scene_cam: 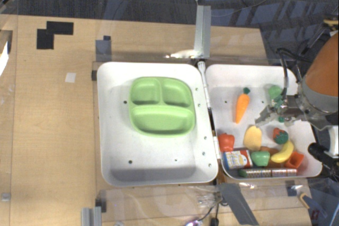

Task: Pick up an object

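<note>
- Wooden bench is carrying two white bins; right bin point(302, 164) is holding toy food.
- I am seeing gripper point(266, 115) fingers spread, gripping nothing.
- I am judging carrot point(242, 106) light, rigid, slippery; grasping mid-body.

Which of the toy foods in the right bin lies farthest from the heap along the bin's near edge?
The orange carrot with the green top: it lies alone on bare floor near the middle of the right bin, apart from the others.
</note>
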